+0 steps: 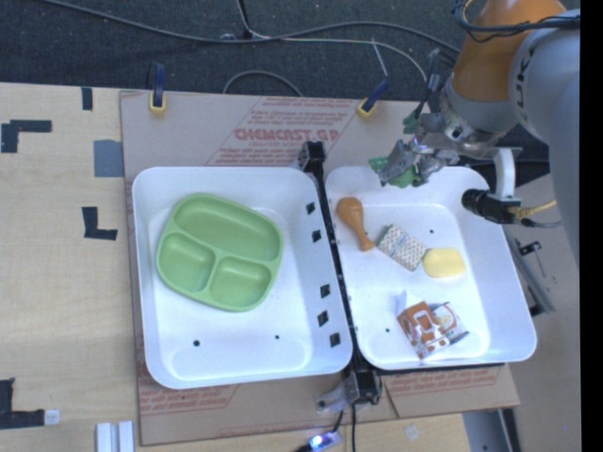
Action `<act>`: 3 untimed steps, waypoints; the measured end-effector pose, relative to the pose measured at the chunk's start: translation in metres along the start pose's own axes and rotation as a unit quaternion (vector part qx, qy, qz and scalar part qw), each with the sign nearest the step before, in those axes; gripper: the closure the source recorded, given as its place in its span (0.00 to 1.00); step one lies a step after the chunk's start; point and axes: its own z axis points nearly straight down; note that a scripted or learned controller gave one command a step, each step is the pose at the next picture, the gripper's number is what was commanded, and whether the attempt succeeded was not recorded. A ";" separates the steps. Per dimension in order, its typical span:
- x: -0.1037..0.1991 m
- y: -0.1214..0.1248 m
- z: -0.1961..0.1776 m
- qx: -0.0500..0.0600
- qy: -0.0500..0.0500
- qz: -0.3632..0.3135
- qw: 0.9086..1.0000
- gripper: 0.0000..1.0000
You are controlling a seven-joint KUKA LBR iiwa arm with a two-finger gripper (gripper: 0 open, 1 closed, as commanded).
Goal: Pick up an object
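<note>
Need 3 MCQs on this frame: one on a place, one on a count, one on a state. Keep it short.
1. Where is the green tray?
A. left bin
B. right bin
C. on the cardboard outside the bins

2. How many loose items lie on the right bin's floor?
A. two
B. four
C. six

3. What is at the gripper?
A. a green object
B. the yellow lemon
C. the drumstick

Answers:
1. A: the tray lies flat in the left bin.
2. B: drumstick, patterned packet, lemon and snack box.
3. A: a green object sits at the gripper above the right bin's far edge; the lemon and drumstick lie on the bin floor.
</note>
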 end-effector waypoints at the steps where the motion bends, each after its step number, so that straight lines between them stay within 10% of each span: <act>1: 0.047 -0.022 0.002 0.000 0.000 0.000 1.000 1.00; 3: 0.164 -0.046 -0.010 0.001 0.000 -0.001 1.000 1.00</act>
